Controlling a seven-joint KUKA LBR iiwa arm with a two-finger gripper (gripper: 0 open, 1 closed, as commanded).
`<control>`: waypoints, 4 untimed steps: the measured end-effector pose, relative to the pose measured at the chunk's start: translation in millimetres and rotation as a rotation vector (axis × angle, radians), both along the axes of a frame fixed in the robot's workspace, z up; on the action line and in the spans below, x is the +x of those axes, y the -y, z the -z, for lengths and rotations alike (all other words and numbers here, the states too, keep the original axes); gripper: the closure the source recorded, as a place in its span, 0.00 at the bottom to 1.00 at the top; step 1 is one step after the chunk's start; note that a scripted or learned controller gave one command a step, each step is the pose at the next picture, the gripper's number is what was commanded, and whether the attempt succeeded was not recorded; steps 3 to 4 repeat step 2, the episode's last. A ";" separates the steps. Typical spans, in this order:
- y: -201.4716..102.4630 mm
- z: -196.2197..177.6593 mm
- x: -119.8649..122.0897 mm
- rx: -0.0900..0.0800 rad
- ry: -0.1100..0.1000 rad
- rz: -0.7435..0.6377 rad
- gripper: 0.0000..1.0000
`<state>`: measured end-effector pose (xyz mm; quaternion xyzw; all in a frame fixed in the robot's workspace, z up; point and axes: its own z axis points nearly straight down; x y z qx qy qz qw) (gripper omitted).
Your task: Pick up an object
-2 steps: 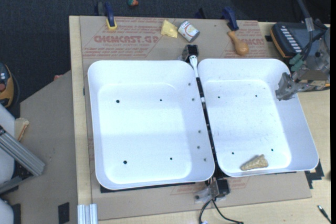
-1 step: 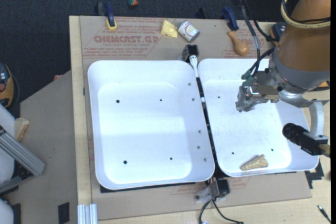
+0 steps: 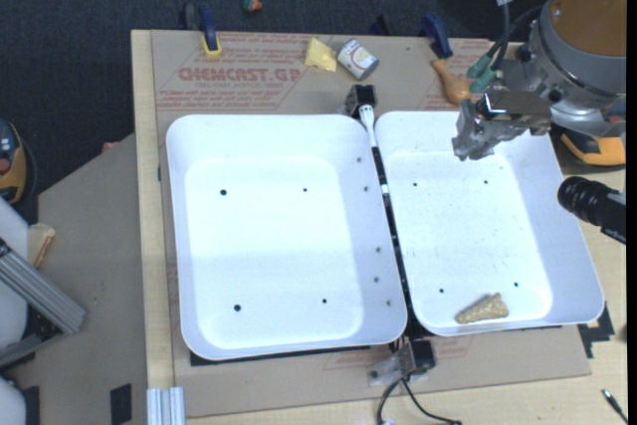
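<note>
Since the only thing to grab is the tan wedge [image 3: 483, 310] at the right bin's [image 3: 537, 214] near edge, the gripper [image 3: 474, 146] sits too far back, up over the bin's far end, well apart from it and carrying nothing.

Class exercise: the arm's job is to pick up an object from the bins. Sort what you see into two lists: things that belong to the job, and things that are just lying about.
Belongs to the job:
- gripper, over the right bin's far end
- tan cone-shaped object, at the right bin's near edge
- right bin
- left bin

Just lying about:
- yellow wedge behind the bins
- small box beside it
- small ball on the floor
</note>
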<state>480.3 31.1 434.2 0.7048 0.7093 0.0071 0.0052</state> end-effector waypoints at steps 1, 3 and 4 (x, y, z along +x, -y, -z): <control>-42.8 76.2 -2.0 -0.003 -0.027 0.001 1.00; -135.5 20.4 -1.3 0.002 -0.011 -0.005 1.00; -135.5 20.4 -1.3 0.002 -0.011 -0.005 1.00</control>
